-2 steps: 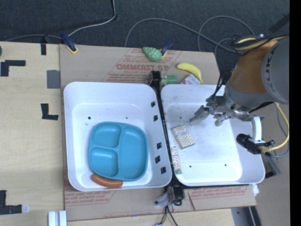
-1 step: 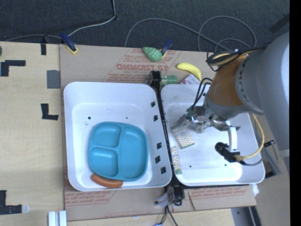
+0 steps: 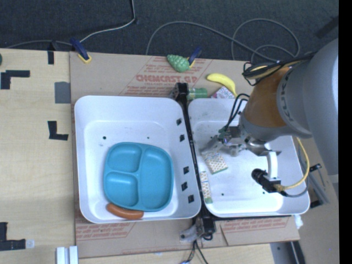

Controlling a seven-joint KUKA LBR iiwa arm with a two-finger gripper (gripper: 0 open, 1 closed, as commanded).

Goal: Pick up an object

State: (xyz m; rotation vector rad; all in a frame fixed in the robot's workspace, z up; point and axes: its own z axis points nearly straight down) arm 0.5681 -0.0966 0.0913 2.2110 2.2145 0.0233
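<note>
From my remote seat I start at the near edge of the left bin (image 3: 82,147), where an orange sausage-shaped toy (image 3: 125,212) lies along the near wall, touching the near rim of a blue divided plate (image 3: 138,176). The plate fills most of that bin's near half; its three compartments hold nothing I can make out.

Across the black divider (image 3: 188,147) that joins the two bins, the right bin (image 3: 247,202) has a narrow patterned strip (image 3: 205,187) lying against its left wall, close to the near corner. Just beyond it, a small patterned packet (image 3: 215,162) rests flat on the bin floor, tilted, near the left wall and roughly midway between the near and far edges. That packet is the closest thing to the tool.

The gripper (image 3: 219,142) sits low over the bin floor just beyond the packet, its metal parts pointing toward the left wall. I cannot tell whether it is spread or closed, and I see nothing held in it. The arm (image 3: 297,92) comes in from the right over the bin's far right corner, orange band above the wrist, with a yellow cable (image 3: 300,172) looping along the bin's right side.

Beyond the bins, on the cardboard sheet (image 3: 110,70), a yellow banana (image 3: 221,82) lies near the right bin's far edge, and a green knobbly toy (image 3: 178,62) sits farther back by a blue clamp (image 3: 194,54).
</note>
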